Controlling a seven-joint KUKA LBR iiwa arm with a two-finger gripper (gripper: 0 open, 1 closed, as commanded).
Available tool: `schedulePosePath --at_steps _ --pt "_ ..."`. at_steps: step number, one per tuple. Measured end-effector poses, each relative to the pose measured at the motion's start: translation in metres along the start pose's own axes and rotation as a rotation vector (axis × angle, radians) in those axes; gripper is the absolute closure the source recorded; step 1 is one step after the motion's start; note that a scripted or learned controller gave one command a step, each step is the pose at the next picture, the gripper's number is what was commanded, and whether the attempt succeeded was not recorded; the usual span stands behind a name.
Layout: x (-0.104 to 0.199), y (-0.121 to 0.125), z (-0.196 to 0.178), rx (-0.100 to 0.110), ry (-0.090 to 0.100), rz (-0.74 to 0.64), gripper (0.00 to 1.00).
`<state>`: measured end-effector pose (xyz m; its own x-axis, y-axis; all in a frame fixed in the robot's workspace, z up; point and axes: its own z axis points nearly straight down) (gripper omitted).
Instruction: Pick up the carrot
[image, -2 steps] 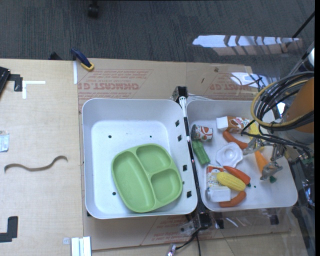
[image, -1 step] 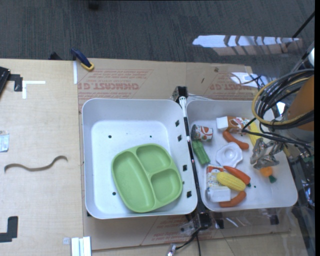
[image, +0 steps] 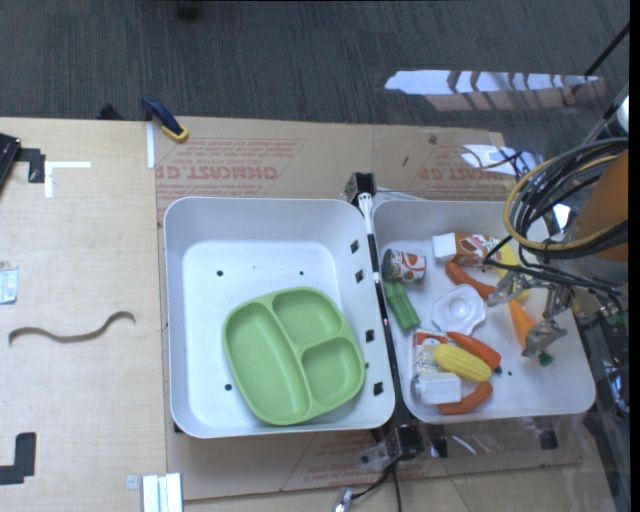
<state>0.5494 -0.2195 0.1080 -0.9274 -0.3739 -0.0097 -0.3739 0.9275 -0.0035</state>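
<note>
The carrot, a short orange cone, lies near the right side of the right bin. My gripper hangs low over it, coming in from the right under a bundle of black cables. Its two fingers stand apart, one finger up-left of the carrot and the other down-right, so the carrot sits in the gap between them. The gripper is open, and I cannot tell whether either finger touches the carrot.
The right bin also holds a corn cob, red sausage, red pepper, white cup, green cucumber, small can and a white box. A green divided plate lies in the left bin.
</note>
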Motion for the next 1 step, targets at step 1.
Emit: schedulePosePath --at_steps 1 --pt "-0.0020 0.0000 -0.0083 0.001 -0.003 -0.001 1.00"
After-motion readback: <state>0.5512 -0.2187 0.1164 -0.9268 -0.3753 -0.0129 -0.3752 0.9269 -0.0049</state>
